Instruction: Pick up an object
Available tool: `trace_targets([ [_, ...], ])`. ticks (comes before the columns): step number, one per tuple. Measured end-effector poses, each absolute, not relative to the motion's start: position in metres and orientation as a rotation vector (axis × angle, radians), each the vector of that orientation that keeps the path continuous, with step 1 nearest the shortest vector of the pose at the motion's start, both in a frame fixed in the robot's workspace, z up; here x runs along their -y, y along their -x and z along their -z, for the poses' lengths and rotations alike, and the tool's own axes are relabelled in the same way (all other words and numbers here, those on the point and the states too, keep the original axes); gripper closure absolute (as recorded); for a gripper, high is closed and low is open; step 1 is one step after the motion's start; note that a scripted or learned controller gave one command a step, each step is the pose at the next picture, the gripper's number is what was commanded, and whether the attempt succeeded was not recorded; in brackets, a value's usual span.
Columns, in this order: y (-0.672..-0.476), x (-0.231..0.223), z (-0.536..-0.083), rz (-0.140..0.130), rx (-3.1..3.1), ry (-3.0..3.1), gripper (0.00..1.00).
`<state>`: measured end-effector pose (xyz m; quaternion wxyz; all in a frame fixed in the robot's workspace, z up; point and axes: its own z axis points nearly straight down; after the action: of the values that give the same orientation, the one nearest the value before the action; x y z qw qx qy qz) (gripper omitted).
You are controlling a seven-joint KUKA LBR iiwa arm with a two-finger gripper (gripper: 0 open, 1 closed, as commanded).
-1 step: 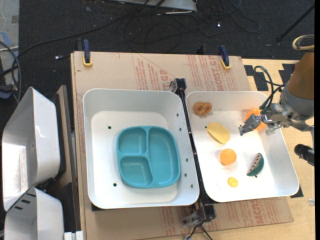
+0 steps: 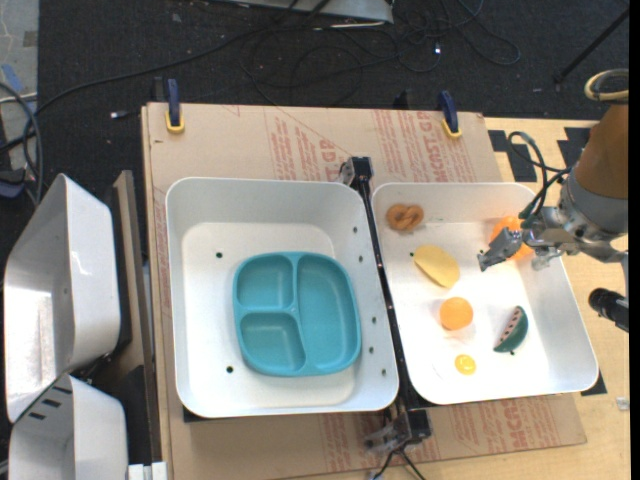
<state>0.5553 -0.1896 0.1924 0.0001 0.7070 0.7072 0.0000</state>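
The worktop (image 2: pixel 260 138) carries two white bins side by side. The left bin (image 2: pixel 190 218) holds a teal plate (image 2: pixel 296 313) with three compartments, lying flat near the bin's middle. The right bin (image 2: pixel 560 358) holds the small things. The arm (image 2: pixel 605 168) reaches in from the right, and its tool (image 2: pixel 512 244) hangs over the bin's upper right part, just beside a small orange piece (image 2: pixel 504 230) that it partly hides; I cannot tell whether the tool is wide, narrow or holding anything. A yellow wedge (image 2: pixel 437 265) lies near the bin's middle, with a brown pretzel (image 2: pixel 404 216) above it toward the top left corner. An orange ball (image 2: pixel 456 314) sits just below the wedge. A watermelon slice (image 2: pixel 511 330) lies to the ball's right, apart from it. A small yellow round piece (image 2: pixel 465 365) lies nearest the front edge, below the ball.
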Motion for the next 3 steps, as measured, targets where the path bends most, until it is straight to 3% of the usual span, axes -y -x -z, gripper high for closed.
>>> trace_targets([
  [2, -0.550, 0.197, -0.089, 0.004, -2.223, -2.226, 0.00],
  [3, -0.552, 0.198, -0.102, 0.000, -2.220, -2.222, 1.00],
])
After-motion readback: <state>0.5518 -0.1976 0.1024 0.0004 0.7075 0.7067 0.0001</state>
